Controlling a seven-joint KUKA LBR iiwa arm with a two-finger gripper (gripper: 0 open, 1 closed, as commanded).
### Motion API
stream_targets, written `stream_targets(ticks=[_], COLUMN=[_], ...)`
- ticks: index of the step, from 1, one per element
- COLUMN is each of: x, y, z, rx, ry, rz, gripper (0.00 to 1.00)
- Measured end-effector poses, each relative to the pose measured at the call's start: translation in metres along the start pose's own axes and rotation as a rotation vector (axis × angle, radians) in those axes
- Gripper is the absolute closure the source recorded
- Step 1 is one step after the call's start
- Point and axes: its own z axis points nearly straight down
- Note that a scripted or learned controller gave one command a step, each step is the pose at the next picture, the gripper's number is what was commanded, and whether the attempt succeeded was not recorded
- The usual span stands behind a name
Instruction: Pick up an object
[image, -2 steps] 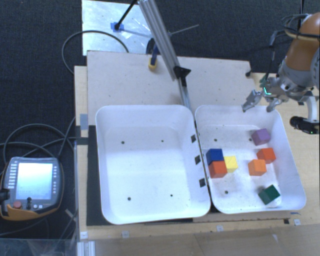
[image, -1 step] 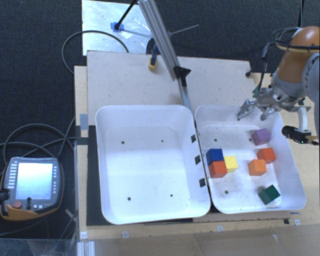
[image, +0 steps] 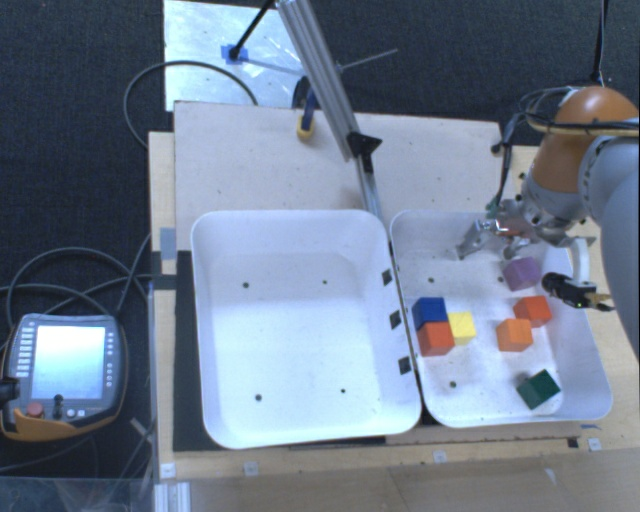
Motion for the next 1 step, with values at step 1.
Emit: stream_targets(ticks=[1], x=[0.0001], y=[0.0013], z=[-0.0015], rx=[-0.004], ry=[-0.001], rz=[0.000], gripper=[0.00])
